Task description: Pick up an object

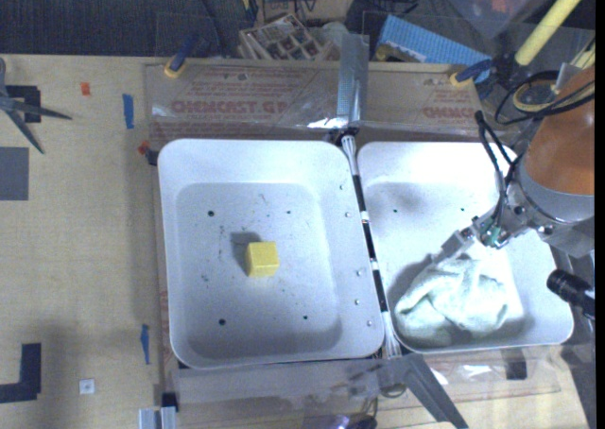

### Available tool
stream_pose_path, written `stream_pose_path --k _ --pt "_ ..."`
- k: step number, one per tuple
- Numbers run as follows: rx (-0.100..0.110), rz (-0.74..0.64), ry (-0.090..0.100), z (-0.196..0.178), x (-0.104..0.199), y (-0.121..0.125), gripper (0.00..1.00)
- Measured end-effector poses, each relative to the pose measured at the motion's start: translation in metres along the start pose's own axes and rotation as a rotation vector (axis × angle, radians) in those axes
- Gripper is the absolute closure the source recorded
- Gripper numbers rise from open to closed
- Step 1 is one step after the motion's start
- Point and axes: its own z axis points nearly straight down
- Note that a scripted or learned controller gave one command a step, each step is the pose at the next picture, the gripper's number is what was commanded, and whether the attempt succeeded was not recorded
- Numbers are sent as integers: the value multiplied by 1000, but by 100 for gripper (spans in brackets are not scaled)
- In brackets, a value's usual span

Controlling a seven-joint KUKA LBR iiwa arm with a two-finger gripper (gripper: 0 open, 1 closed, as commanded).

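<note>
A small yellow block (263, 258) lies in the middle of the left bin (189, 181). A crumpled white and pale green cloth (460, 297) lies heaped in the front of the right bin (416, 172). My gripper (477, 238) hangs low over the right bin, just above the cloth's upper edge, and the cloth seems to touch its tip. The arm with its orange band (565, 158) comes in from the right.
A metal divider rail (364, 229) runs between the two bins. Behind them lies a clear plastic sheet with red lettering (246, 106). Cables and boxes crowd the back. Blue tape marks and black fixtures sit on the wooden bench at left.
</note>
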Motion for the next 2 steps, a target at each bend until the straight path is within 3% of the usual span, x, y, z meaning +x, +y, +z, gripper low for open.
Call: stream_pose_path --k 1,2 --pt "0 0 0 0 0 0 0" --pt "2 -188 2 10 -26 -11 0"
